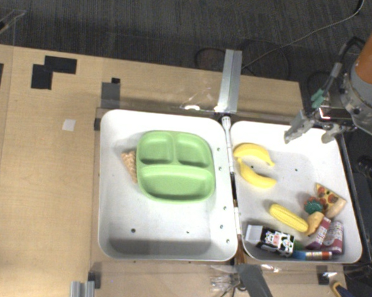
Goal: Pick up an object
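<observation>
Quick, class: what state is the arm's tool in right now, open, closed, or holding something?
Tool: open and holding nothing, above the far edge of the right bin.

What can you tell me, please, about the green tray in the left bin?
The green tray is a rounded rectangle that looks like matte plastic, split into three compartments: two small ones at the far side and one wide one nearer the camera, all bare. It lies flat and right side up on the floor of the left bin, toward its far half. Its left edge partly covers a tan, textured item.
</observation>
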`<action>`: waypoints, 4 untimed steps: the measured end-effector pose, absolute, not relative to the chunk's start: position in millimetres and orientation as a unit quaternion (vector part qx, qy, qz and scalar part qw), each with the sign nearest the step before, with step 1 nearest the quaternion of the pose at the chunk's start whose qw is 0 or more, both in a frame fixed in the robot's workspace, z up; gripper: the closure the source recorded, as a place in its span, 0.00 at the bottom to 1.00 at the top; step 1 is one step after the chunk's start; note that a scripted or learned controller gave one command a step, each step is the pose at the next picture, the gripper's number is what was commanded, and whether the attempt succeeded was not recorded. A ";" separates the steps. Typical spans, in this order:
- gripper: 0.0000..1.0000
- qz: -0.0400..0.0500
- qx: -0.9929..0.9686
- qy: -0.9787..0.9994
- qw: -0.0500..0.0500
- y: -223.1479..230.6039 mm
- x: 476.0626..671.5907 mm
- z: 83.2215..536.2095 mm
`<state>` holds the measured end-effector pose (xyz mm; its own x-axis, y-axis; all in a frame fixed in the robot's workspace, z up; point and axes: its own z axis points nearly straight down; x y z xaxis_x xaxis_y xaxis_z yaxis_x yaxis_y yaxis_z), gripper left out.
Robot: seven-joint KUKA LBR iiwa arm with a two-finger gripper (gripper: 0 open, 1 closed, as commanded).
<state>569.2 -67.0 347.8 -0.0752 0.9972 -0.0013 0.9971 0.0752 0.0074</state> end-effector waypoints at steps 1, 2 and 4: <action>0.00 0.001 0.605 0.797 0.002 -48.7 603.9 255.8; 0.00 0.001 0.616 0.788 0.002 -77.2 613.3 185.1; 0.00 0.002 0.681 0.732 0.002 -137.1 583.4 106.4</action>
